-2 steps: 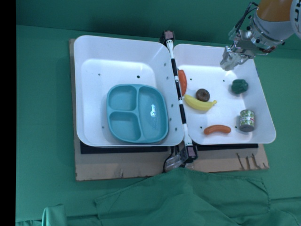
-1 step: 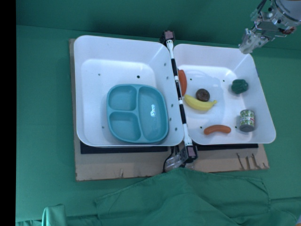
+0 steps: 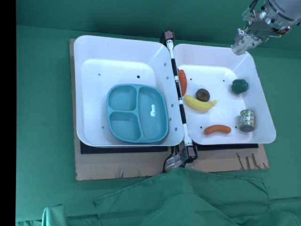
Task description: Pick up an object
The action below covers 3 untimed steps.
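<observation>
I see the gripper point(image 3: 242, 44) in the upper right of the frame, hanging over the far rim of the right bin point(image 3: 263, 121). From this angle I cannot tell how it is set, and nothing shows caught in it. The grey wrist and its orange band run off the top right corner.

Nearest below the gripper, in the right bin, lies a dark green lumpy object point(image 3: 240, 85), close to the right wall. Further down the same wall stands a small can point(image 3: 247, 120) with a green-and-white label, upright. Left of the can, near the lower edge of the bin, an orange sausage-shaped piece point(image 3: 217, 130) lies on its side. Toward the middle of the bin a yellow banana point(image 3: 200, 103) lies flat, and a round brown item point(image 3: 202, 94) sits touching its upper edge. A red-orange carrot-like piece point(image 3: 182, 82) lies lengthwise against the left wall of this bin.

The left bin point(image 3: 94, 51) occupies the centre-left of the frame and carries a teal divided plate point(image 3: 137, 113) with three compartments, placed in its lower right part.

Both bins rest on a brown cardboard sheet point(image 3: 94, 168), itself on green cloth point(image 3: 42, 126) covering the bench
</observation>
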Available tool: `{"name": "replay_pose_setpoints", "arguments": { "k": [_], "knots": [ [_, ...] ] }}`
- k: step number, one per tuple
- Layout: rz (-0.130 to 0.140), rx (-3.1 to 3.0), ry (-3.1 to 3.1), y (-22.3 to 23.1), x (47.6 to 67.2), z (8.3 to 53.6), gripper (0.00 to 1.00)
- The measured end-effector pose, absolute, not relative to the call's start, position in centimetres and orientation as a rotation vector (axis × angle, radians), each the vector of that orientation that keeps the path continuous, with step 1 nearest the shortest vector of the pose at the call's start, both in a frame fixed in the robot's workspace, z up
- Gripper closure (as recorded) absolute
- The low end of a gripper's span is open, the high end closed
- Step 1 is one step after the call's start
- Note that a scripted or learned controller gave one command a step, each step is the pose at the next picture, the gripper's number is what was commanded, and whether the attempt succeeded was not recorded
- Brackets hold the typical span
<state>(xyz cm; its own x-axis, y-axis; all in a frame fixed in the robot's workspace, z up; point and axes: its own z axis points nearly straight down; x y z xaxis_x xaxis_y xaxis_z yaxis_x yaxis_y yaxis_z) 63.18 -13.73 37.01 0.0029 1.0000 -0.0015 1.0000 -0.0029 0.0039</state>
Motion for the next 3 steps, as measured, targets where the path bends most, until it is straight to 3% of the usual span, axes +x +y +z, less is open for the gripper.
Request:
{"name": "replay_pose_setpoints", "arguments": {
  "k": [2,3],
  "knots": [
    [0.003,2.222,2.217,-2.5,59.0,32.2,1.0],
    [0.006,2.221,2.217,1.9,56.6,35.6,1.0]
  ]
}}
